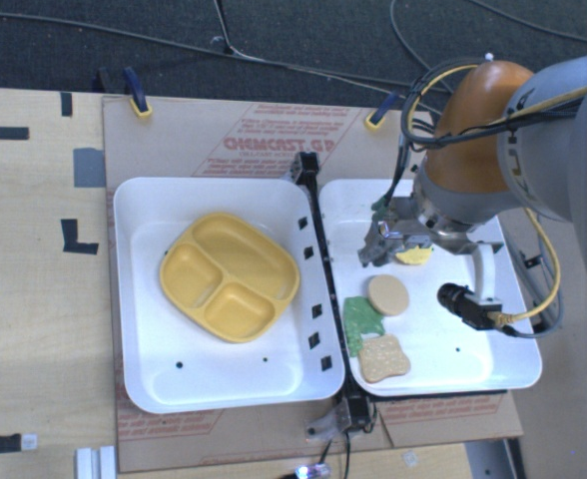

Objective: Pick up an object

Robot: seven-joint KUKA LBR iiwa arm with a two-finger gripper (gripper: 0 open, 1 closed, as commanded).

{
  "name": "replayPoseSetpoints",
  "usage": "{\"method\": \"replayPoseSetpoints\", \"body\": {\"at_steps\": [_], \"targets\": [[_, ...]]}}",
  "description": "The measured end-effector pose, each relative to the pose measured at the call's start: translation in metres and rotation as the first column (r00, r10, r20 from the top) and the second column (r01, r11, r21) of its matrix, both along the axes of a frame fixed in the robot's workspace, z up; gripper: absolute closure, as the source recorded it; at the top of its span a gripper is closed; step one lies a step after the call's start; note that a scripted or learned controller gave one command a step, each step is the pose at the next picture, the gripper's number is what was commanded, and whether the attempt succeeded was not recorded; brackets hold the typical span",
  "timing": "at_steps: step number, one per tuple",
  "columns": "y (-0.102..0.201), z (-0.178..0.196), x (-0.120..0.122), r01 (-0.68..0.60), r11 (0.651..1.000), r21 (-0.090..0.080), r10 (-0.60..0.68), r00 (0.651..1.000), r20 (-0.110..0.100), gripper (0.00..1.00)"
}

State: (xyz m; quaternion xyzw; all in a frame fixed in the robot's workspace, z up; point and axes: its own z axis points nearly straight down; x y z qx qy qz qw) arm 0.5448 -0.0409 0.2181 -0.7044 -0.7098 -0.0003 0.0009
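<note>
The right bin (513, 367) holds a round tan cookie-like disc (387, 294), a green leafy piece (360, 319), a toast slice (383, 358) and a small yellow piece (414, 256). My gripper (381, 245) hangs over the upper left part of that bin, just left of the yellow piece and above the tan disc. The arm's grey body and orange band (483, 108) cover the bin's upper right. Nothing shows between the fingers.
In the left bin (139, 367) lies a yellow divided plate (230, 275). A black divider strip (318, 277) runs between the bins. A black cable connector (465, 303) hangs over the right bin's right side. Clamps stand at the cardboard's far edge.
</note>
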Motion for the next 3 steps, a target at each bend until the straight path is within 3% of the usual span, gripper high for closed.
{"method": "replayPoseSetpoints", "body": {"at_steps": [3], "targets": [[0.138,0.002,0.043,0.002,1.0,-0.001,-0.002,1.0,0.0,1.0]]}}
